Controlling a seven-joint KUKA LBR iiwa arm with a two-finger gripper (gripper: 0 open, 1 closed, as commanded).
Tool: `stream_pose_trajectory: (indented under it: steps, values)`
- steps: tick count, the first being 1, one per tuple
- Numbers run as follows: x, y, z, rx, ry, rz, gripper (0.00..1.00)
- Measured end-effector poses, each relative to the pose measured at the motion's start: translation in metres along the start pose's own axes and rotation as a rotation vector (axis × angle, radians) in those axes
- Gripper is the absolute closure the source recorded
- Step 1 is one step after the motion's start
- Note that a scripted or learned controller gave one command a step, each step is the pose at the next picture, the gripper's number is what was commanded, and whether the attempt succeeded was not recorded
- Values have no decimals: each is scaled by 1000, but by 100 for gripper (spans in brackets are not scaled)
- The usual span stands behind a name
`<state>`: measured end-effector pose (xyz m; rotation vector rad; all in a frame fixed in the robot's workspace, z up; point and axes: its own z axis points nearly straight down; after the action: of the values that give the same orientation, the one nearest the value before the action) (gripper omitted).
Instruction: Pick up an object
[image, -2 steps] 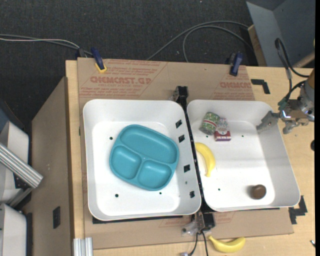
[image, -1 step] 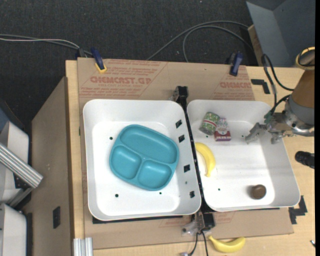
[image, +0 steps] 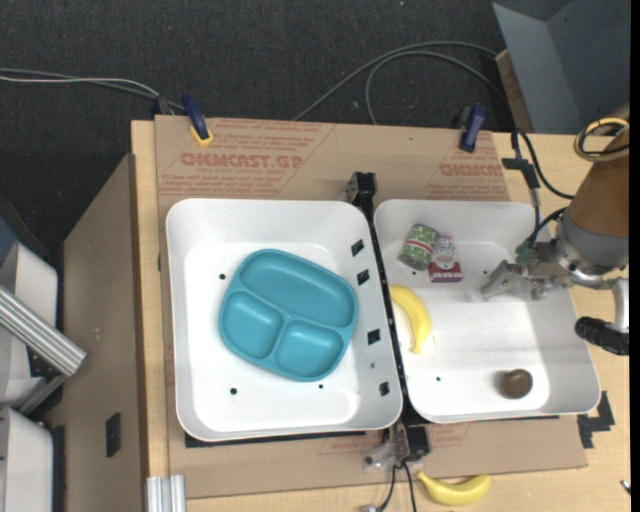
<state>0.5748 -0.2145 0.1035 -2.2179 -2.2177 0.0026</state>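
Jaws: cannot tell how far they stand apart; the gripper (image: 503, 281) shows as grey metal at the arm's tip, too small to read any gap. Nothing is visible held in it.
Gripper position: over the right bin (image: 470, 390), toward 3 o'clock of that bin, pointing toward 9 o'clock. No contact with any object is visible.
Arm: grey body with orange band (image: 607, 205), entering from 3 o'clock of the view.
Banana (image: 412, 315): in the right bin at its 9 o'clock edge, just beside the wall shared with the left bin. Long axis runs roughly 11 to 5 o'clock, curved, with the bulge facing 3 o'clock.
Crumpled packet (image: 432, 250): green, white and red, at 11 o'clock of the right bin, near the banana's upper end but apart from it. Well apart from the gripper, at 9 o'clock of it.
Brown round object (image: 516, 383): at 5 o'clock of the right bin, alone, apart from the gripper.
Teal divided plate (image: 288, 313): centre of the left bin (image: 200, 250), three compartments facing up, lying flat.
Second banana (image: 458, 487): outside the bins, on the bench at 6 o'clock of the right bin, long axis near 9 to 3 o'clock.
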Motion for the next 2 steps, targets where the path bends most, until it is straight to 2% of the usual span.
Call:
stream_pose_trajectory:
  steps: [1,2]
  values:
    - [0,2,-14,-6,-1,-1,100]
    - [-3,8,-59,-11,-5,-1,100]
